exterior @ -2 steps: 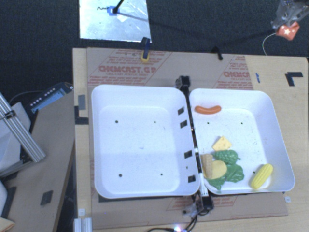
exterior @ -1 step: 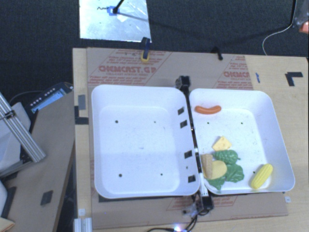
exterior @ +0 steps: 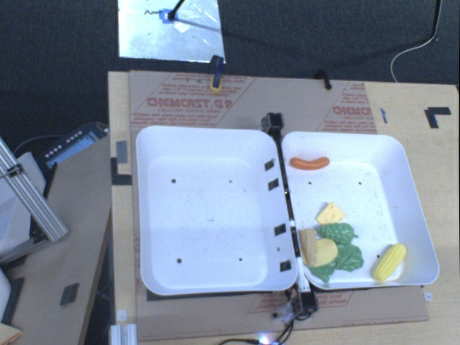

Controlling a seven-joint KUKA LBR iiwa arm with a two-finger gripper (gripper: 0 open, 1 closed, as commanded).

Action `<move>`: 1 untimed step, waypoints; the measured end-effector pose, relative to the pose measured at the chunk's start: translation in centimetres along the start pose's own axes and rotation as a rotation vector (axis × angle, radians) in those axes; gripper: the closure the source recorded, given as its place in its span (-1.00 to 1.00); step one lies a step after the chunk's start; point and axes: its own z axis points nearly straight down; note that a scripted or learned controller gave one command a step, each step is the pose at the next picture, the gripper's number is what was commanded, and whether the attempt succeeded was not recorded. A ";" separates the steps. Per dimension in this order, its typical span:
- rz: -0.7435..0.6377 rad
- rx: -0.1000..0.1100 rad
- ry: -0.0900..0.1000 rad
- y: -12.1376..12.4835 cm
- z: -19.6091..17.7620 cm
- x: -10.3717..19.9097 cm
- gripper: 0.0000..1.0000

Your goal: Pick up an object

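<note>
The right bin (exterior: 402, 165) holds several toy foods. An orange sausage (exterior: 310, 163) lies near its far left corner. A yellow cheese wedge (exterior: 330, 213) sits lower down, above a green leafy piece (exterior: 345, 246). A tan and yellow item (exterior: 316, 251) rests against the bin's left wall. A yellow corn cob (exterior: 389, 261) lies near the front right corner.
The left bin (exterior: 208, 210) sits beside the right one, joined by black clips (exterior: 276, 185) along the shared wall. Both bins rest on a cardboard sheet (exterior: 194, 99). A metal plate (exterior: 169, 19) lies on the dark floor behind the bench.
</note>
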 end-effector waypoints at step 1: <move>-0.008 0.012 0.006 0.0 13.0 2.5 1.00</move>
